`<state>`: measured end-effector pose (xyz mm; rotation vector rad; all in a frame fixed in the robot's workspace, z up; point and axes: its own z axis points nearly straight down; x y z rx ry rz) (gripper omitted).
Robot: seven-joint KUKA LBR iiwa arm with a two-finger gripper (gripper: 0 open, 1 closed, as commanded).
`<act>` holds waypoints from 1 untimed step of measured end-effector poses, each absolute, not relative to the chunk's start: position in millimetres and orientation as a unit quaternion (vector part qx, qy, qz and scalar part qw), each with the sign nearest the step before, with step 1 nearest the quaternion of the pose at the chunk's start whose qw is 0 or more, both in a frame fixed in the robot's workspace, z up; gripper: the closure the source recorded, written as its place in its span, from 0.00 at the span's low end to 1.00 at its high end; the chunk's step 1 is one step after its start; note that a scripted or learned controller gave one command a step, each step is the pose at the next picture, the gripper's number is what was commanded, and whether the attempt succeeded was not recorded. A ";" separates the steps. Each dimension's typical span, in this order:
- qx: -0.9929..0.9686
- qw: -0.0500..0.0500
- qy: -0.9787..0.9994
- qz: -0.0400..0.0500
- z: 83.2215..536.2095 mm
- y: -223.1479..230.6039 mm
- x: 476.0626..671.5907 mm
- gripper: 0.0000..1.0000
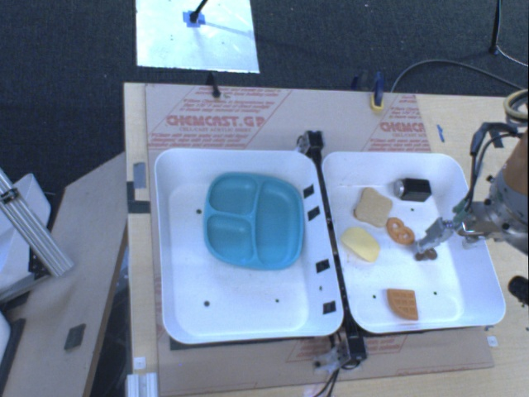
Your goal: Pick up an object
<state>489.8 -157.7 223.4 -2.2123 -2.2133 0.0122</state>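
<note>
Gripper low in the right bin, beside the pretzel.

The gripper (427, 246) reaches in from the right, its tip touching or just over a small brown piece (426, 255); whether it grips anything, I cannot tell. In the right bin (483, 304) lie a pretzel (400, 231), bread slice (374, 207), yellow piece (361, 244), waffle (402, 303) and black block (413, 189). The left bin (178, 304) holds 1 blue divided plate (253, 220).

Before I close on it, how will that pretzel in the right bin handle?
The pretzel looks like a thin, flat, holed toy: probably light and stiff, unlikely to roll. Lying flat on the right bin floor, it may slide rather than lift. The hand sits just beside it.
</note>
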 end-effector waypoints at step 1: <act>-0.706 0.001 -0.709 0.001 228.9 -157.0 492.3 0.00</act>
